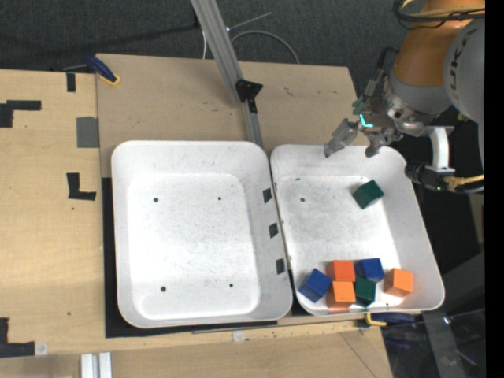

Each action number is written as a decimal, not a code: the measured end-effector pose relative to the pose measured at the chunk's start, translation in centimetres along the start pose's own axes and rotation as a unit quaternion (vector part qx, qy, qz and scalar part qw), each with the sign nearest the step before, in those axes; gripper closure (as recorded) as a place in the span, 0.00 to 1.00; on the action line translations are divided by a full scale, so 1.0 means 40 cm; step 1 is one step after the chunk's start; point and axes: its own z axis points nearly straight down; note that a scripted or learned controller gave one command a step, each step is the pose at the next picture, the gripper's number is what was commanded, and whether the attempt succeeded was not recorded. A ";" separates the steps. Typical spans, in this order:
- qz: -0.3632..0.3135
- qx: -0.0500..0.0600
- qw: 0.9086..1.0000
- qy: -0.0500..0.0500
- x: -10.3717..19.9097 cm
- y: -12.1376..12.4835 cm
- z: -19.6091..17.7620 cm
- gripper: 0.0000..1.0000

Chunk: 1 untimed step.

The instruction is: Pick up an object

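Fingers (353, 142): spread wide, holding nothing, above the right bin's (409, 211) far rim.
Green block (367, 193): lying alone on the bin floor, nearer the camera than the fingers, apart from them.
Other blocks (354, 280): clustered at the near edge (blue, orange, green).

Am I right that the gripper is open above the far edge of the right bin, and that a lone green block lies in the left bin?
Not quite: the camera view shows the lone green block in the right bin, not the left. The gripper is indeed open above its far edge.
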 end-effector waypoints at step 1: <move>-0.001 -0.002 1.000 -0.001 0.000 0.002 -0.007 0.00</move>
